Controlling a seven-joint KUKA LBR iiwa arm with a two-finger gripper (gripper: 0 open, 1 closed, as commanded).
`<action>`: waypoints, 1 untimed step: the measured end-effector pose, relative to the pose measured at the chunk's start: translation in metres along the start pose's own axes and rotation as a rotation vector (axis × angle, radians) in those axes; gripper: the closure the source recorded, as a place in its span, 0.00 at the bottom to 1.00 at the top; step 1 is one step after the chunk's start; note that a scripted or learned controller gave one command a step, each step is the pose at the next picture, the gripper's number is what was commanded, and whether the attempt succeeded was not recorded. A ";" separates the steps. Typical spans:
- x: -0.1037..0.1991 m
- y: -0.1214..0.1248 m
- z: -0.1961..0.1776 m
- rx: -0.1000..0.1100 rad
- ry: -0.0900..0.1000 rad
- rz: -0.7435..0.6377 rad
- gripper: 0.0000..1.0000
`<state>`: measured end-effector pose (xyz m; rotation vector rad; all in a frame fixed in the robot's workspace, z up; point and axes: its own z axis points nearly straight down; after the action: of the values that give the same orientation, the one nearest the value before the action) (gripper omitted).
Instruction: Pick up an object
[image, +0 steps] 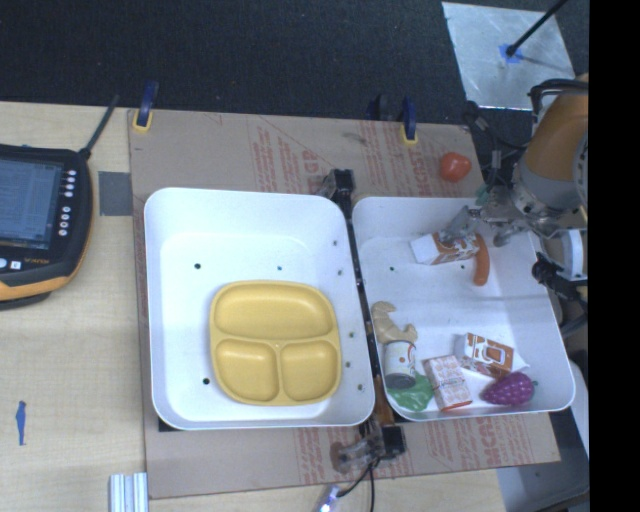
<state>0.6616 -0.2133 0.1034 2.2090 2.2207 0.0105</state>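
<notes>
Gripper (468, 228) sits low over the upper right of the frame, in the right bin (395, 222), just above the white carton (436, 247) and beside the orange sausage (482, 262). Can't tell how it's set. Likely lining up on the carton: it lies apart from the clutter at lower right. Yellow tray (275, 342) occupies the left bin (170, 215).

The worktop (60, 380) carries a brown cardboard sheet (250, 150) bearing two white bins (165, 300) side by side. A red ball (455, 166) rests on the cardboard; a control pendant (40, 220) lies at the left.
</notes>
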 end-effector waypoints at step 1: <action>0.000 0.000 0.000 0.001 -0.001 -0.002 0.00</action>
<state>0.6617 -0.2130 0.1034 2.2072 2.2224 0.0090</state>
